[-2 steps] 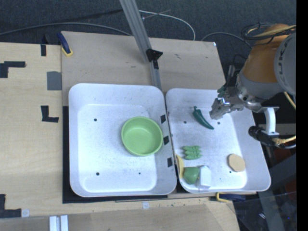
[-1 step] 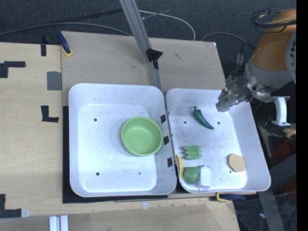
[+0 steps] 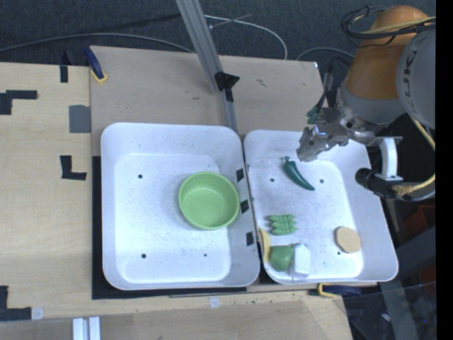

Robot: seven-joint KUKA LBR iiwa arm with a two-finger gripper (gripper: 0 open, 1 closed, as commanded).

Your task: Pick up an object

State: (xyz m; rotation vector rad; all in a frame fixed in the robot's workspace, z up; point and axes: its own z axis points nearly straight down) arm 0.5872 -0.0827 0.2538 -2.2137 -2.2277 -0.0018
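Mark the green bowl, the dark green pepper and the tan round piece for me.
green bowl (image 3: 209, 200): camera view, on the inner floor of the bowl.
dark green pepper (image 3: 300, 176): camera view, on the middle of its body.
tan round piece (image 3: 347, 239): camera view, on its flat top.

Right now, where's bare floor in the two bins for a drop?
Left bin: open floor all round the green bowl, widest on its left. Right bin: a bare patch mid-floor between the dark green pepper, the pea pod and the tan disc. Crowded along its near-left corner, and under the gripper up top.
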